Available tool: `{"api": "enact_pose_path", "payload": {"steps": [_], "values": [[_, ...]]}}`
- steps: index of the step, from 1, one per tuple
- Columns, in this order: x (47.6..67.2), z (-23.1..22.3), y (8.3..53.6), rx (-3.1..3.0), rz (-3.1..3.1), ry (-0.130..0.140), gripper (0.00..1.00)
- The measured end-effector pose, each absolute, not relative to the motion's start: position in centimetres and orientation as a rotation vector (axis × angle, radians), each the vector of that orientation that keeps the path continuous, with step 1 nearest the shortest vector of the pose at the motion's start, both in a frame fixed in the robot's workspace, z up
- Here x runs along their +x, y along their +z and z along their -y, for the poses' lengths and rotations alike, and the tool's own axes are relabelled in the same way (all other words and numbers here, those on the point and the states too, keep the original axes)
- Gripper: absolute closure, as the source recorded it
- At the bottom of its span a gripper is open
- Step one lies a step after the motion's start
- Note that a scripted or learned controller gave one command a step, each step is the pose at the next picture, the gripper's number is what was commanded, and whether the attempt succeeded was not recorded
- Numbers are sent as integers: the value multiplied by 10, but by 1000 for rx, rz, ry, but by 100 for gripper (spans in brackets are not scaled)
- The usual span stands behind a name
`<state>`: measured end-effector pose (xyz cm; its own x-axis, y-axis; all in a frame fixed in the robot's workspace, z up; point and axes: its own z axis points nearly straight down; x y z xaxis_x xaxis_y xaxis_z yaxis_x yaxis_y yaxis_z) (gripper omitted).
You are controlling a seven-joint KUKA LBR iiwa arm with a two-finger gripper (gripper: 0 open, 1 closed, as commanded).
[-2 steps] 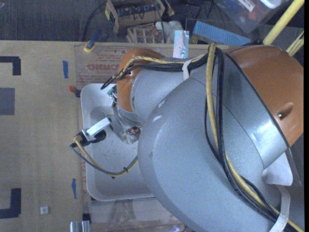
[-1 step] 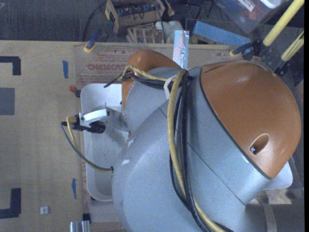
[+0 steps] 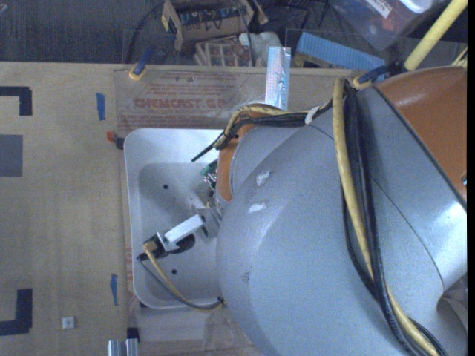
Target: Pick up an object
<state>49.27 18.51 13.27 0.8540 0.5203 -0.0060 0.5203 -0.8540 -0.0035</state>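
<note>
Grey arm nearest the lens, reaching down into the white bin. The pincer sits low under the wrist. Apart or together, can't tell. The object is hidden, likely beneath the arm at the bin's right part. Step, as judged: descent or grasp attempt. Next move calls for closing, then lifting straight and checking something comes up. Bench beyond, with blue tape marks.

The arm is showing plain grey at the right of the frame, its band glowing orange at the upper right. The bin is sitting white at centre left on a pale wood bench. Black corner marks and blue tape strips are dotting the left, and red lettering is running across upper centre.
</note>
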Motion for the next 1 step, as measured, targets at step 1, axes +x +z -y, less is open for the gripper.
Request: {"api": "enact_pose_path", "payload": {"steps": [1], "values": [[482, -221, 90, -3126, 302, -11, 100]]}}
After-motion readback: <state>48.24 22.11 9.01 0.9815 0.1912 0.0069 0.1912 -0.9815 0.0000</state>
